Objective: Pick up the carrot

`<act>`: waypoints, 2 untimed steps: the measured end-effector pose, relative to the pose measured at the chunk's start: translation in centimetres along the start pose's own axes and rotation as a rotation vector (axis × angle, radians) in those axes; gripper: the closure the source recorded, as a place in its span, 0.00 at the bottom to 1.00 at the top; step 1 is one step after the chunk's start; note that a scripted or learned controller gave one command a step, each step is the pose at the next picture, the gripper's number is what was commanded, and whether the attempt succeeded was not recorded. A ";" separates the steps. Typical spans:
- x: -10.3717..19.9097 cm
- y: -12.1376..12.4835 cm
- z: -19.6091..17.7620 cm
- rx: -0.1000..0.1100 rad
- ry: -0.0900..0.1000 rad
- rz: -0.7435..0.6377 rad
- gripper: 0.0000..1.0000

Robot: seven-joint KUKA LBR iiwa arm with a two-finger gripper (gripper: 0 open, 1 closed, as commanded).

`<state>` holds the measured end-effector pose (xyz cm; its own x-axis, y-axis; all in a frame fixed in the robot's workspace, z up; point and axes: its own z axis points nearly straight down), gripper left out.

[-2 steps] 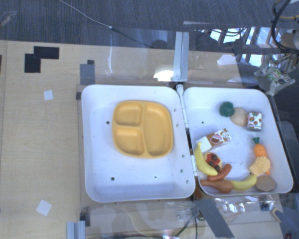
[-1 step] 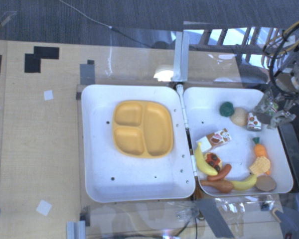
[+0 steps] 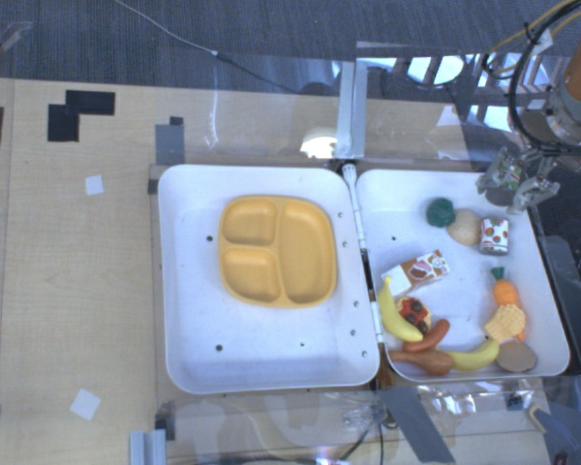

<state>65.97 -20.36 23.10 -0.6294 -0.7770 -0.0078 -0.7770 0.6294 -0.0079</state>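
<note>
So the gripper (image 3: 519,184) is hanging over the top right corner of the right bin (image 3: 552,356), and honestly it's just a blurry grey lump from this angle, so no telling what state it's in. The carrot (image 3: 504,292) (small orange thing with a green top) sits near the right wall, well below the gripper, touching a yellow waffle-looking piece (image 3: 506,323). Bananas (image 3: 397,318), sausages (image 3: 429,349) and a snack box (image 3: 421,270) crowd the lower part. The left bin (image 3: 189,356) holds a yellow divided plate (image 3: 276,250). The arm (image 3: 576,85) is cut off at the frame edge.
</note>
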 end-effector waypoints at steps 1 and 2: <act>-0.7 -1.1 -7.9 0.009 -0.003 0.017 1.00; 3.9 4.6 -4.8 -0.004 0.002 -0.311 1.00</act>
<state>59.90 -20.51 27.85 -0.3614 -0.9324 -0.0036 -0.9324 0.3614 -0.0059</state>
